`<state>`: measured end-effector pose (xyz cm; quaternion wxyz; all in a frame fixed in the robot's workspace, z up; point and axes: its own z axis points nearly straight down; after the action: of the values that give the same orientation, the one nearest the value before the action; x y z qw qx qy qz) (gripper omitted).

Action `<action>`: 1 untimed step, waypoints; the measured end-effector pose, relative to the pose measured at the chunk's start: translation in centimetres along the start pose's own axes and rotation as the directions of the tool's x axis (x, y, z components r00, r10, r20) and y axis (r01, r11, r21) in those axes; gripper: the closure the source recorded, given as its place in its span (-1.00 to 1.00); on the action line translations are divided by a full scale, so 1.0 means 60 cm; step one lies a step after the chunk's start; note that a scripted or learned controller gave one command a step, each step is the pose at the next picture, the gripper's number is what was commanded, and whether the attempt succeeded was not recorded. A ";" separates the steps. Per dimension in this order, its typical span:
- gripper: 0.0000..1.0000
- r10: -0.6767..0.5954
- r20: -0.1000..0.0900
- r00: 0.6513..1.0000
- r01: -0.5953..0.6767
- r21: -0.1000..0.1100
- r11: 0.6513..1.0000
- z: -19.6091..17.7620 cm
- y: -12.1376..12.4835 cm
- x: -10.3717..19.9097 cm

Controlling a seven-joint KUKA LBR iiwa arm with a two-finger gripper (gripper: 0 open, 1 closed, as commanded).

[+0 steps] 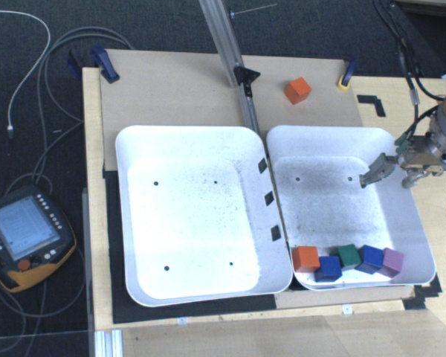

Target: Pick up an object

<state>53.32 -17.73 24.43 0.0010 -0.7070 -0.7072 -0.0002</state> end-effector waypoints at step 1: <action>-1.00 -0.003 -0.004 1.000 0.003 0.009 1.000 0.171 -0.006 0.075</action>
<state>52.96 -13.19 14.21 0.0054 -0.7060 -0.7082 0.0017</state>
